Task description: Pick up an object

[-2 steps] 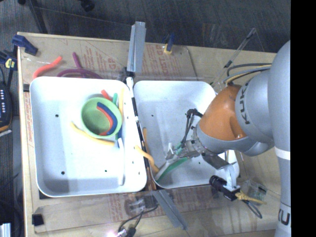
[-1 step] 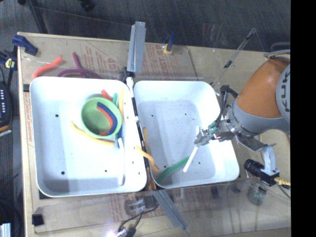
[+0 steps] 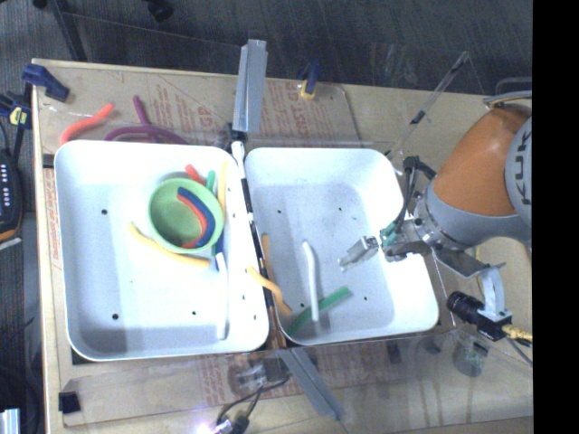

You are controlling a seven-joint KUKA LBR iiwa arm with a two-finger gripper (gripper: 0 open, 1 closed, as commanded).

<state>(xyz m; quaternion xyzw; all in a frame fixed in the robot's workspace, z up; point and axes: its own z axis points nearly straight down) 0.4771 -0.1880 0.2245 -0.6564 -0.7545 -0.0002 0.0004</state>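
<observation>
- The arm [image 3: 484, 183], its orange band and grey wrist bulking large, rose nearest the camera, just off the right rim of the right bin [image 3: 416, 310].
- Its gripper [image 3: 360, 251] hung over the right half of that bin's floor, fingers pointing leftward; there was a narrow gap between the tips and nothing was gripped between them.
- A white stick [image 3: 311, 274] lay on the right bin's floor a little left of the gripper and apart from it, its long axis running nearly straight from the bin's middle toward the front wall.
- A green stick [image 3: 327, 302] lay left of and below the gripper, near the bin's front wall, slanting from lower left up to the right; its lower part met the white stick's near end.
- A yellow piece [image 3: 270, 289] leaned at the right bin's left wall, well apart from the gripper.
- Across that left wall sat the left bin [image 3: 99, 324], holding a green bowl [image 3: 172, 213] with a blue curved strip [image 3: 201, 204] and red pieces [image 3: 193, 172] in and around it.
- Both bins rested on a pale wooden bench [image 3: 380, 107]; beyond the left bin an orange strip [image 3: 86, 123] and a purple loop [image 3: 145, 134] lay on it.
- Dark floor [image 3: 362, 16] showed behind the bench.
</observation>
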